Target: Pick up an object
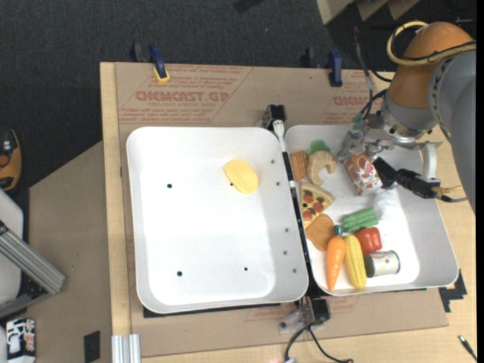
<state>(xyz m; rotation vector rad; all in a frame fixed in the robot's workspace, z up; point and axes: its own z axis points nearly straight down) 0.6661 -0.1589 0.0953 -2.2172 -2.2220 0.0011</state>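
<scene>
My gripper [369, 157] hangs low over the back of the right bin [432, 233], under the grey arm with its orange band. Right below it, touching or nearly touching, is a red and white packet [364, 175]. Beside the packet on the left lie a tan croissant [321, 165] and a small green piece [318, 147]. Further forward in this bin are a pizza slice [314, 200], a green vegetable [358, 219], a red pepper [369, 239], a carrot [335, 261], a corn cob [355, 262] and a small can [382, 263]. A yellow oval piece [241, 176] lies alone in the left bin [197, 263].
A black divider [291, 195] runs between the two bins. The bins rest on a brown board [189, 93] held by blue and yellow clamps [159, 65] at the back. A metal rail [30, 259] lies off the bench at the left.
</scene>
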